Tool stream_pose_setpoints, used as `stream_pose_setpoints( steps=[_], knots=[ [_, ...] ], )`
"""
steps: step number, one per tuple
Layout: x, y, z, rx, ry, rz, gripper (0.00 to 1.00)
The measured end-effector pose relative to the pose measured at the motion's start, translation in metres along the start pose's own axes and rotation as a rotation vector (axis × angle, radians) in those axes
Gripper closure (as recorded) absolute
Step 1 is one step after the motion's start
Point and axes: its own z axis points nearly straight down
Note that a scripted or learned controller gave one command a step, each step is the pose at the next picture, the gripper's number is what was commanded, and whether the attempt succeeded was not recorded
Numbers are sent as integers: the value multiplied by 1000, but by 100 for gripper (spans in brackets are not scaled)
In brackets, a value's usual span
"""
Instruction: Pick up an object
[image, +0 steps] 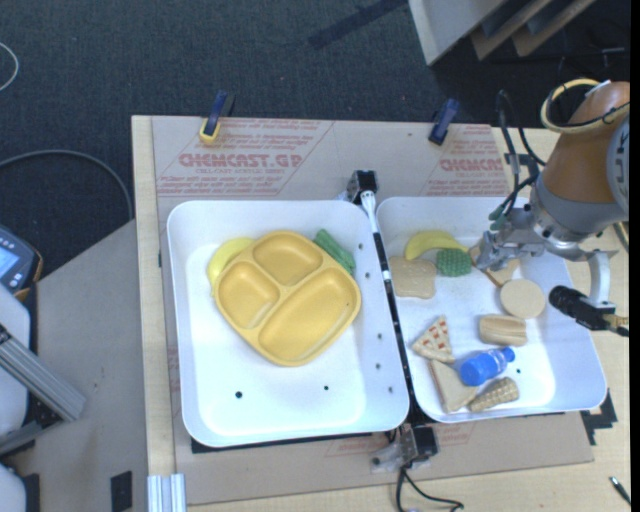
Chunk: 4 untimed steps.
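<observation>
Where the counter (250, 160) carries its two shallow white bins side by side, the left bin (200, 400) holds a yellow plastic tray with three compartments (288, 297), which partly covers a flat yellow disc (222, 258) at its left and a green leaf-shaped piece (335, 250) at its far right. In the right bin (580, 385) lie, from left to right, a tan toast-shaped slice (413, 279), a yellow banana (432, 243), a green bumpy ball (453, 262) touching the banana, a pizza wedge (434, 341), a pale flat sandwich slice (449, 385), a small blue bottle with a white cap (483, 366) resting over it, a waffle cone (496, 394) near the front wall, a tan loaf-shaped block (502, 330) and a round beige biscuit (522, 298). The tool (497, 256) hangs low at the far side of this bin, just right of the green ball and just beyond the biscuit; whether it is open or closed I cannot tell.
</observation>
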Motion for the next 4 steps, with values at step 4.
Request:
stream_pose_setpoints(
  steps=[4],
  knots=[
    [101,-5,-81,10,6,-6,100]
  ],
)
